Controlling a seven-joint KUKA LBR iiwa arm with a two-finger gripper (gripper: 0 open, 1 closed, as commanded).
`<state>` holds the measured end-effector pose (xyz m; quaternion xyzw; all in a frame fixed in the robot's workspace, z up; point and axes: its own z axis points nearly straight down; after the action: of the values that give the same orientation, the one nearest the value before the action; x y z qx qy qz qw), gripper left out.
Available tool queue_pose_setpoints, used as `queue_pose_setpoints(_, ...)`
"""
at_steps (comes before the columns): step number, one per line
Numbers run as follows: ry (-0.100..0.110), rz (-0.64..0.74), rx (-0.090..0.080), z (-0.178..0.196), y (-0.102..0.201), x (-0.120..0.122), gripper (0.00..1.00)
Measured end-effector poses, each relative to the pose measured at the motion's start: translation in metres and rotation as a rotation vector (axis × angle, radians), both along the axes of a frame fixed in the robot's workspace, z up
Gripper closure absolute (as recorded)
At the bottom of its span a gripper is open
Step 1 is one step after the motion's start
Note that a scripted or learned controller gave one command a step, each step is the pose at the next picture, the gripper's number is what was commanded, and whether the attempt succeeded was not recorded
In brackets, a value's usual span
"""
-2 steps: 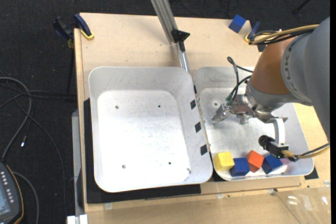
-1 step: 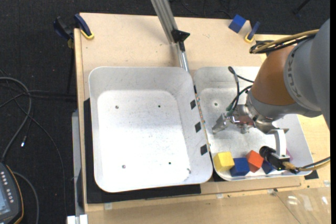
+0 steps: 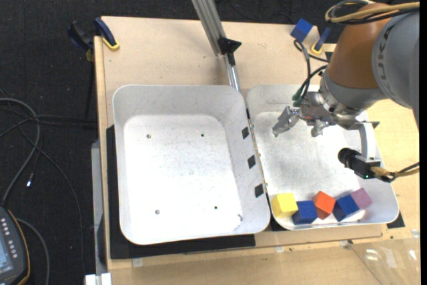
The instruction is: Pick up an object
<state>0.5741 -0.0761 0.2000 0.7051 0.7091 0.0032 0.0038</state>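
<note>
The gripper [image 3: 300, 123] hangs over the right bin [image 3: 267, 110], fingers spread and holding nothing. The blocks, yellow [image 3: 284, 203], blue [image 3: 305, 211], orange [image 3: 325, 203], blue [image 3: 346, 207] and purple [image 3: 361, 197], huddle well below it along the bin's near wall. Packed so tightly, they may jam the fingers or get shoved aside.

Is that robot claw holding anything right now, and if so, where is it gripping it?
Nothing is held. The gripper hangs open over the right bin, and the blocks lie untouched along its near edge.
</note>
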Motion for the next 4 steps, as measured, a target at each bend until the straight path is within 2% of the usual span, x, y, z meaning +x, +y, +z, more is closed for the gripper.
queue_pose_setpoints(1, 0.016, -0.01, 0.0, -0.058, -0.027, -0.02, 0.0)
queue_pose_setpoints(2, 0.011, -0.006, 0.0, -0.055, -0.026, -0.018, 0.0)
queue_pose_setpoints(3, 0.009, -0.002, -0.001, -0.107, -0.026, 0.017, 0.0)
queue_pose_setpoints(4, 0.014, -0.007, 0.001, -0.105, -0.027, -0.014, 0.0)
